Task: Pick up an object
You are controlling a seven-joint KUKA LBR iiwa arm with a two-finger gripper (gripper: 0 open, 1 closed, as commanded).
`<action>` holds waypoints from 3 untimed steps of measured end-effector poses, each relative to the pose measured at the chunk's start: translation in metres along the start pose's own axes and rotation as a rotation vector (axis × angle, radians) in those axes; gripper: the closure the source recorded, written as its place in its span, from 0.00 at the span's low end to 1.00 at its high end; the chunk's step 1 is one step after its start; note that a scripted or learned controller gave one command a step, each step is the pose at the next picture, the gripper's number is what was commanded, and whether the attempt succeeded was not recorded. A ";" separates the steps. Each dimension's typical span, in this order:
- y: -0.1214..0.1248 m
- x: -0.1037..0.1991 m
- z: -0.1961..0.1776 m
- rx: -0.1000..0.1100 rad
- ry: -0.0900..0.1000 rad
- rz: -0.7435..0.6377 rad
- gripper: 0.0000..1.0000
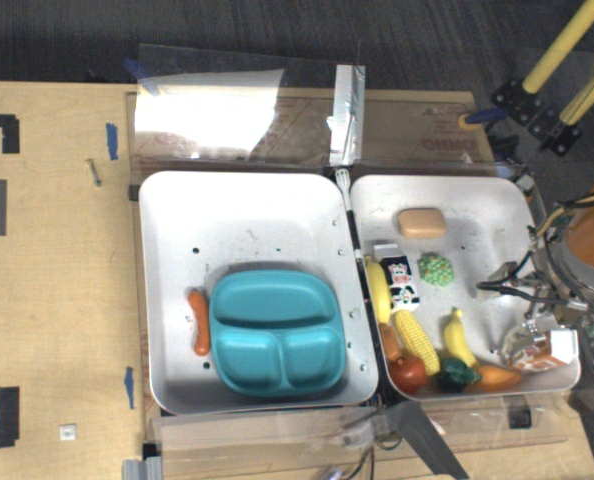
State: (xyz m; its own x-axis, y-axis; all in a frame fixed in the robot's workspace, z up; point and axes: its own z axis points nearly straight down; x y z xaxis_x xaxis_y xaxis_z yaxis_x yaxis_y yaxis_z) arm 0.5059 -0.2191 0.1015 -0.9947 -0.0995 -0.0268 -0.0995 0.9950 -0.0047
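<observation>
Camera view: our gripper (525,290) hovers at three o'clock in the right bin (477,193); grip state, we cannot tell; crowded banana (459,338) risks a miss.

The bench (47,268) is pale wood, with black tape marks near its left edge and short blue tape strips. Two shallow white bins sit on it side by side, their inner rims touching: the left bin (167,218) and the right bin (477,200). Behind them, a clear plastic sheet (212,118) lies flat, and an upright clear divider (346,118) stands at the seam.
</observation>
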 end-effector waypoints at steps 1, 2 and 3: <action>0.011 0.006 0.001 -0.017 0.000 -0.352 0.00; 0.072 -0.094 -0.048 -0.008 0.009 -0.322 0.00; 0.021 -0.040 0.000 -0.007 0.025 -0.110 0.00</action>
State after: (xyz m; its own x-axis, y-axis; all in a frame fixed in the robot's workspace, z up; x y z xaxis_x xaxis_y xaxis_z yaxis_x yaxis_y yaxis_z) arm 0.5432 -0.1944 0.1024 -0.9781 -0.2081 -0.0012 -0.2081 0.9781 0.0006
